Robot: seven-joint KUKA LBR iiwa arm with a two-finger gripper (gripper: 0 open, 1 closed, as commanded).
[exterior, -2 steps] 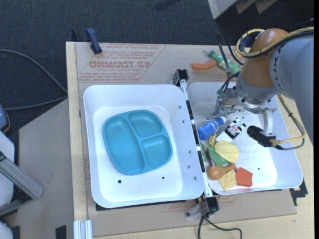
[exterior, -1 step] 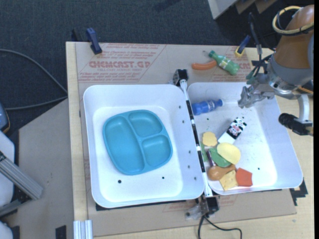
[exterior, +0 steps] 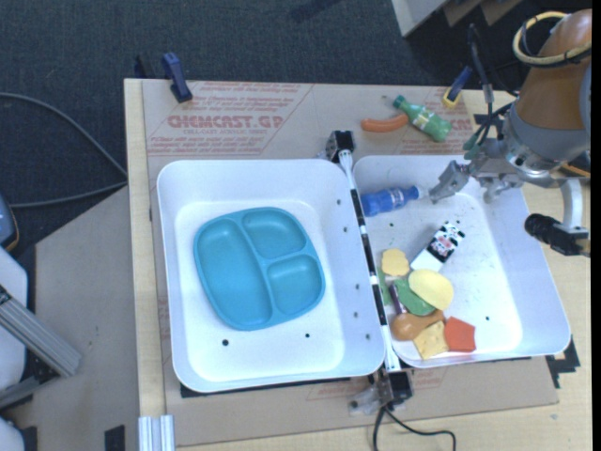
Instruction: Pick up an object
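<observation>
Where the right bin (exterior: 526,299) nears its front left corner, a cluster of toy food (exterior: 424,299) lies heaped: yellow, green, orange and red pieces touching. A small black-and-white object (exterior: 446,241) sits near the bin's middle and a blue bottle (exterior: 388,199) by its back left corner. The tool (exterior: 474,178) hovers over the back edge, fingers apart, gripping nothing. The left bin (exterior: 178,214) holds a blue divided plate (exterior: 259,267)
</observation>
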